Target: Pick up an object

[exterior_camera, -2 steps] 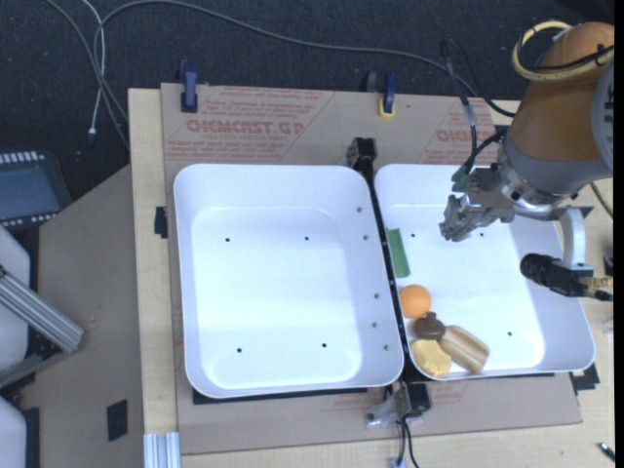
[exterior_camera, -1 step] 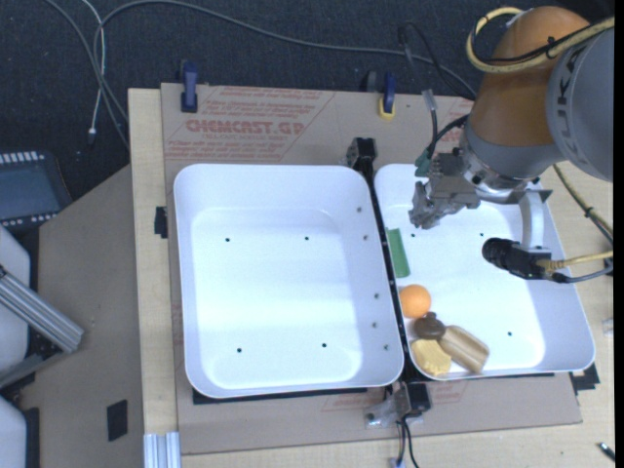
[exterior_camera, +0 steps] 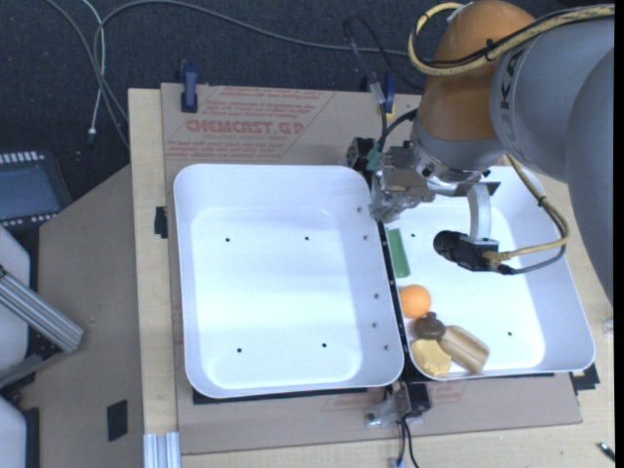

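My gripper (exterior_camera: 392,203) hangs over the far left corner of the right bin (exterior_camera: 531,305), close to the wall between the two bins. Just below it in the picture, a thin green strip (exterior_camera: 397,251) lies along that bin's left wall. Further toward the front sit an orange ball (exterior_camera: 415,300), a small brown piece (exterior_camera: 429,328), a pale yellow lump (exterior_camera: 433,360) and a tan block (exterior_camera: 467,349), all crowded into the front left corner. The wrist's own body hides the gripper's tip.
The left bin (exterior_camera: 200,261) stands beside the right one on a cardboard-covered bench. A black connector with a yellow cable (exterior_camera: 466,250) hangs from the arm over the right bin. Blue clamps (exterior_camera: 189,84) hold the board's far edge.
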